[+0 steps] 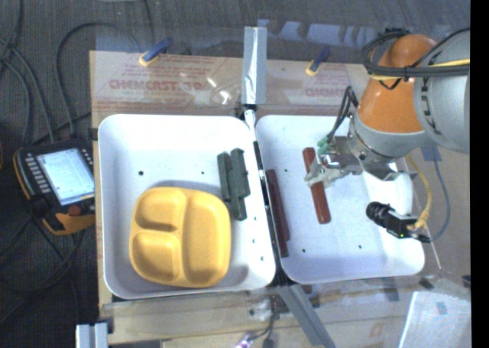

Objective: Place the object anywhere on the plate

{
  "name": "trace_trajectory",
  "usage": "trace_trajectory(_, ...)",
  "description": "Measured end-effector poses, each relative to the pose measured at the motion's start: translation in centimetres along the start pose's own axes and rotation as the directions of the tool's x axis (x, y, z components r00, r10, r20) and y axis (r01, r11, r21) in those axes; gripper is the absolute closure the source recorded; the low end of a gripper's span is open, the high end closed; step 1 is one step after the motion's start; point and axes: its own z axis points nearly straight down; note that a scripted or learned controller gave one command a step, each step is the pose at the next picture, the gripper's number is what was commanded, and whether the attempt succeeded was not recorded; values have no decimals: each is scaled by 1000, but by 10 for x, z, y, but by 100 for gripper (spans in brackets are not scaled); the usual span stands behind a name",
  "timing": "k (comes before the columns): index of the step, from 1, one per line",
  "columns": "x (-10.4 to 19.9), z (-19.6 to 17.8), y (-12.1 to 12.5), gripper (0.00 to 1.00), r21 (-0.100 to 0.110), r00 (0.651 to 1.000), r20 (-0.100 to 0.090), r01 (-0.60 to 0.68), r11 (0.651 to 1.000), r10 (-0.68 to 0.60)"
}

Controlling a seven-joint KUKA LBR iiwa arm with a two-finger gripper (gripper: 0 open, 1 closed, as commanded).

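A yellow plate (181, 235) with three compartments lies in the front of the left bin (122, 140). In the right bin (351, 262) a long red-brown stick (321, 203) lies pointing front to back. My gripper (328, 168) hangs over the upper half of this stick, right above or touching it, and hides part of it. The view does not show whether the stick is between the jaws.
Dark green bars (234, 182) lie in the left bin, just right of the plate's far corner. A dark brown stick (276, 213) rests along the right bin's left wall. A black connector (384, 216) with a yellow cable hangs front right of the gripper.
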Motion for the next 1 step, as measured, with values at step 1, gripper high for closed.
trace_trajectory(1,73,4,0,100,0,998,0,63,998,-63)
